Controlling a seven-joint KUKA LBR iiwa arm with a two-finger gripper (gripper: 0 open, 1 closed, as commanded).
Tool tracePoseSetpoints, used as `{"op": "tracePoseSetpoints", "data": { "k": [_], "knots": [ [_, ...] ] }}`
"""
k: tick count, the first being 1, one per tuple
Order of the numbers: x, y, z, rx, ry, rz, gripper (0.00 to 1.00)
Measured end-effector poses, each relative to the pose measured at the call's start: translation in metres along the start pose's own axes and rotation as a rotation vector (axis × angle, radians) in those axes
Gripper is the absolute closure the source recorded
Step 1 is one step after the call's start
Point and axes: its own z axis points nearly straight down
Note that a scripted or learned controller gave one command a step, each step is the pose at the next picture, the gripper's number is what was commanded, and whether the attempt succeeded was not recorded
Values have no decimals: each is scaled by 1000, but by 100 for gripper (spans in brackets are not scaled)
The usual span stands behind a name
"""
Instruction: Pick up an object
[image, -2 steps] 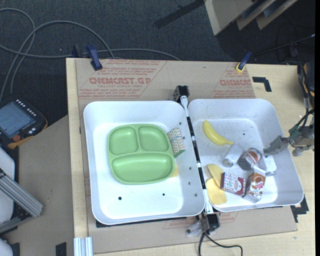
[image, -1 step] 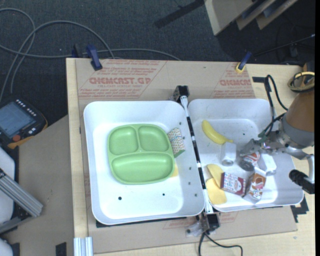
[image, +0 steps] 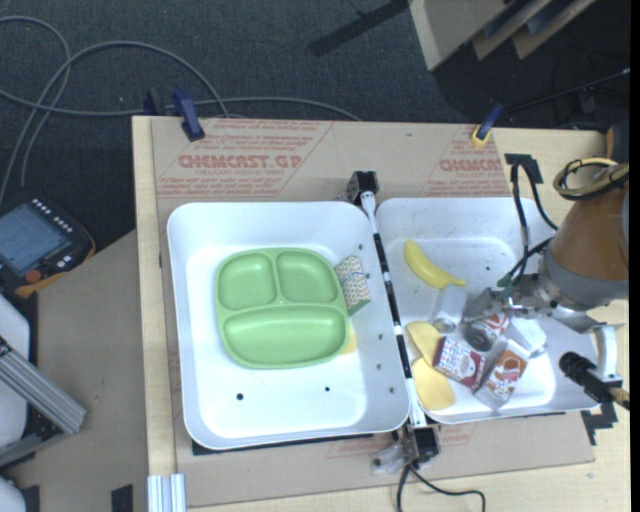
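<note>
The arm (image: 590, 250) reaches in from the right and stands low over the right bin (image: 450, 215), with the gripper (image: 492, 318) down among a cluster of small items near the bin's front. The state of the fingers cannot be told from this view: the wrist housing and the clutter beneath it hide the tips, and no item is visibly held between them. Candidate objects lie close together here: a red-and-white carton (image: 457, 360) and a second small carton (image: 505, 372) just beside it, a dark round item (image: 480, 335) directly under the gripper, a yellow flat piece (image: 428, 362) at the bin's left front, and a banana (image: 428, 265) lying apart toward the back. The left bin (image: 200, 300) carries a green divided tray (image: 282, 306) with a small patterned packet (image: 352, 282) at its right edge. The step in hand appears to be the descent or closing onto a target in the cluster. The next move calls for confirming a closed grip on one item, then a vertical lift clear of the neighbouring cartons, which are near enough to be dragged or knocked.
</note>
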Motion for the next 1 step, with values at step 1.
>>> {"op": "tracePoseSetpoints", "data": {
  "k": [1],
  "knots": [
    [37,-14,-2,-4,1,2,0]
  ]
}}
